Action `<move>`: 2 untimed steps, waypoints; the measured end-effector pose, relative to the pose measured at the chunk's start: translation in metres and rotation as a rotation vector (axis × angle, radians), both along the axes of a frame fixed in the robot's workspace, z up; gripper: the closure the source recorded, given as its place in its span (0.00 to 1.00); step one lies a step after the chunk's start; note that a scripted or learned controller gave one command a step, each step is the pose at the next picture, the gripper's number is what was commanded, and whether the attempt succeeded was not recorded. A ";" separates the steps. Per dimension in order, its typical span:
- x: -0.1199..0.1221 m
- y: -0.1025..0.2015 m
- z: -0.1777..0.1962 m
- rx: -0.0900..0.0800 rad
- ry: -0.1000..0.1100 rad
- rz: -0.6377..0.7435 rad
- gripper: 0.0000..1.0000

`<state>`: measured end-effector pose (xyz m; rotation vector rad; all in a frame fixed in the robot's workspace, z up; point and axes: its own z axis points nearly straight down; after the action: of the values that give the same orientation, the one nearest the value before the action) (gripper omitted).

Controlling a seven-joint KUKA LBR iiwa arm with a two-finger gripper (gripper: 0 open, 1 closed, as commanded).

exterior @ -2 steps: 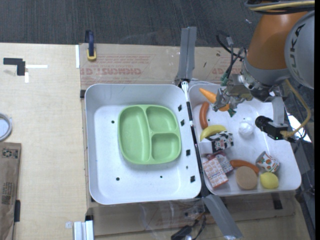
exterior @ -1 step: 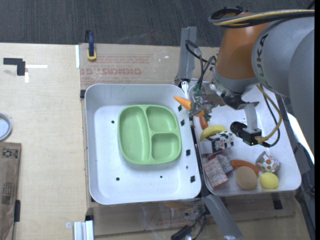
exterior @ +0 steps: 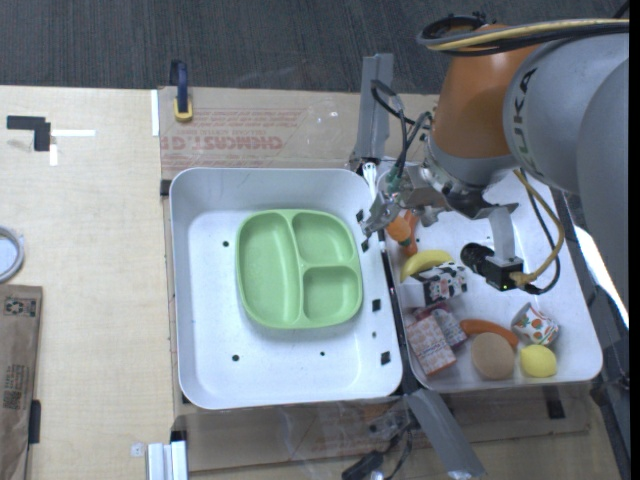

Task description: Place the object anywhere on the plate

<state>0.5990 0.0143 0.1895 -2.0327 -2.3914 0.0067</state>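
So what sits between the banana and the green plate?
In the camera view, the bins' adjoining white walls and bare bin floor separate the banana from the green plate.

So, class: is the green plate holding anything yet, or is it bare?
Bare. The green plate lies in the left bin with all three compartments showing plain green.

Readable text on arm and cardboard

"KUKA" letters stand on the grey arm [exterior: 560, 98]; mirrored red "CHEMCAT" print on the cardboard sheet [exterior: 250, 133] at 12 o'clock of the left bin [exterior: 200, 298].
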 end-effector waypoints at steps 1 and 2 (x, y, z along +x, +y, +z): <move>0.000 -0.001 0.007 -0.001 0.004 -0.002 1.00; 0.051 -0.055 0.000 -0.001 -0.002 0.020 1.00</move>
<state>0.6503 -0.0410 0.1896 -2.0101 -2.4131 0.0054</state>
